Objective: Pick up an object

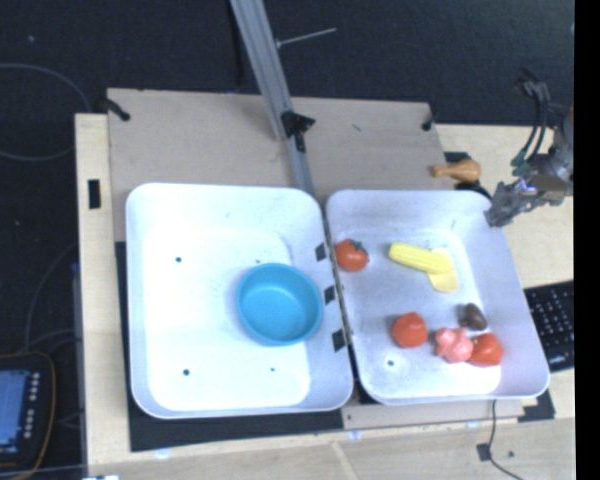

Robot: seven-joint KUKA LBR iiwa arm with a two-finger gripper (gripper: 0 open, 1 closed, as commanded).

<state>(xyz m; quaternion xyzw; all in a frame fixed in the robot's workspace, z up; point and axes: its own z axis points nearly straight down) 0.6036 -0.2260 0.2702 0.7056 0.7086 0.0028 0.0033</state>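
gripper (504, 206) above right bin's (380, 383) far corner

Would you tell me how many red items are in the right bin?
3: one red item by the bin's left wall, one near the lower middle, one at lower right beside a pink toy.

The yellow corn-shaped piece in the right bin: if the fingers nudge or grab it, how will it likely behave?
The yellow corn-shaped piece looks like a molded toy, so probably stiff and light. Its rounded, elongated body may roll sideways under an off-centre push. It lies apart from the red tomato-like piece on bare floor of the right bin, so a slide would likely meet nothing at first.
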